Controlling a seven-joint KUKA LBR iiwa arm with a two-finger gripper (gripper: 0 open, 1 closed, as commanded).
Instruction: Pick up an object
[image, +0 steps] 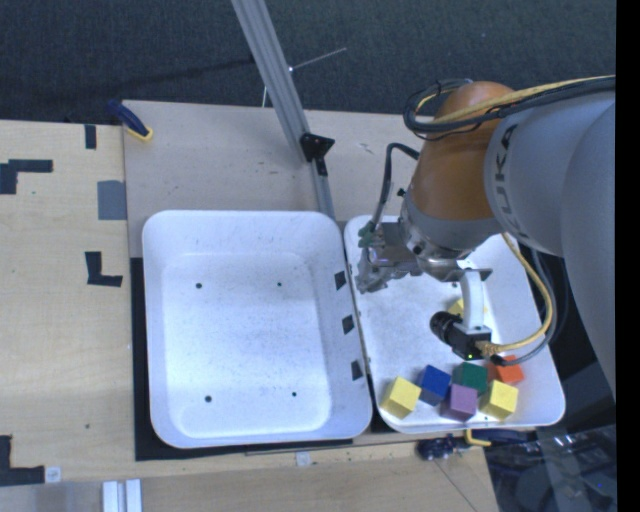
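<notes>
My gripper (372, 266) hangs over the near-left part of the right bin (400, 330), close to the wall shared with the left bin. Its dark fingers point down, and nothing shows between them. Several small blocks cluster at the bin's front edge: a yellow block (402, 397), a blue block (435, 383), a purple block (463, 400), a green block (470, 377), a second yellow block (502, 400) and an orange block (509, 373). The blocks lie well below and to the right of the gripper. The arm's wrist hides the bin's far part.
The left bin (245, 320) sits beside the right one. A slanted metal pole (290, 110) crosses the bench behind the bins. A small black part with a green light (455, 335) hangs from the arm above the blocks.
</notes>
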